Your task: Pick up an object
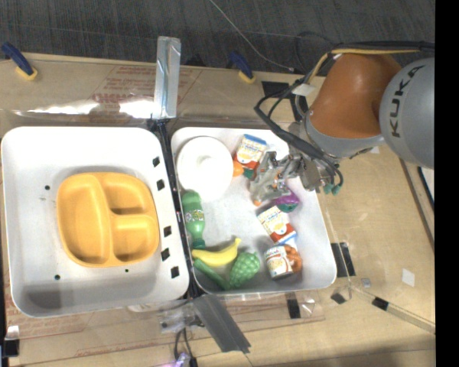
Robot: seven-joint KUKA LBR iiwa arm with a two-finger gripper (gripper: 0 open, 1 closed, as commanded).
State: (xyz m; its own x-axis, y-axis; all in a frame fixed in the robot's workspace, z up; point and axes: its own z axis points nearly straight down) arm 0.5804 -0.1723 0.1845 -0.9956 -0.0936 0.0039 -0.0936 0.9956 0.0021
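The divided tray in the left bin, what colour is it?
Yellow-orange, all three compartments alike; the camera view shows the divided tray clearly.

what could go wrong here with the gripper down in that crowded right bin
1. The two-finger gripper sits low among close-packed items in the right white bin: the small purple object and the orange-and-white printed carton lie right beside it, so it may pinch two things or knock one aside.
2. The small printed cup lies just below; a lift could drag it along.
3. Loose cables near the wrist could snag.
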